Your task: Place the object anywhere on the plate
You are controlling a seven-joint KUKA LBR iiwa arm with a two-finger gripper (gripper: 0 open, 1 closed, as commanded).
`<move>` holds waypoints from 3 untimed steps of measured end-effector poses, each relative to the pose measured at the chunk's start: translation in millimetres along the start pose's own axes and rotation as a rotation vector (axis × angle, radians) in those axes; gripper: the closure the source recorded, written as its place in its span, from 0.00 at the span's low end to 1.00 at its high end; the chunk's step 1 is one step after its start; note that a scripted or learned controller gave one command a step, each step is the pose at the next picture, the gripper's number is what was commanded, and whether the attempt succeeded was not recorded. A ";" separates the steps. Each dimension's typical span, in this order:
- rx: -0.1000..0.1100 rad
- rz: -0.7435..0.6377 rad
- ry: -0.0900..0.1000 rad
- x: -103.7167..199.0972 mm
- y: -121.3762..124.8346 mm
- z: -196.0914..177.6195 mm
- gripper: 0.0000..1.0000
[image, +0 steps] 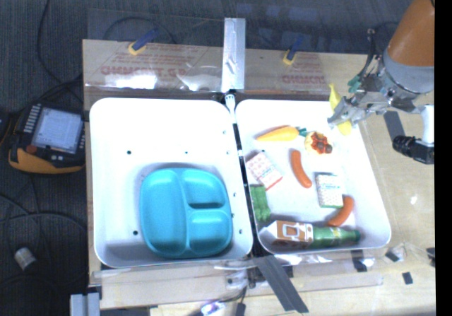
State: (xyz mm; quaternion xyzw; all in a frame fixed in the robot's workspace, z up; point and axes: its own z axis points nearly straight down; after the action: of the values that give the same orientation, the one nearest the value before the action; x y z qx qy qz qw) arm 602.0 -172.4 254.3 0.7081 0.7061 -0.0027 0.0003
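A blue divided plate (185, 213) lies in the left bin (113, 138), toward its front. The right bin (374, 194) holds several items: a yellow-orange carrot (282, 133), a small red and yellow piece (319, 142), a red sausage (301, 167), a printed card box (263, 170), a white box (328, 189), a second sausage (341, 211) and a green bottle (318, 235) along the front wall. My gripper (346, 112) hangs over the right bin's far right corner, apart from these items. Something small and yellow shows at its tip; I cannot tell what it is.
A metal divider post (234, 53) stands behind the seam between the bins. Yellow and blue clamps (144, 41) grip the board at the back. A handheld device (51, 134) lies on the floor to the left. A green piece (259, 201) rests against the right bin's left wall.
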 end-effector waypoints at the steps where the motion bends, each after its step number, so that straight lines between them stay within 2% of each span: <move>1: -0.002 0.158 0.002 42.6 -1.6 -82.7 1.00; 2: 0.002 0.073 0.005 99.2 -4.6 66.1 1.00; 3: 0.001 0.231 0.004 82.1 -18.4 56.6 1.00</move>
State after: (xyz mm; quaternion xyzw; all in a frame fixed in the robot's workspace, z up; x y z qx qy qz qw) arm 583.6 -90.5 197.4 0.7847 0.6199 -0.0014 -0.0012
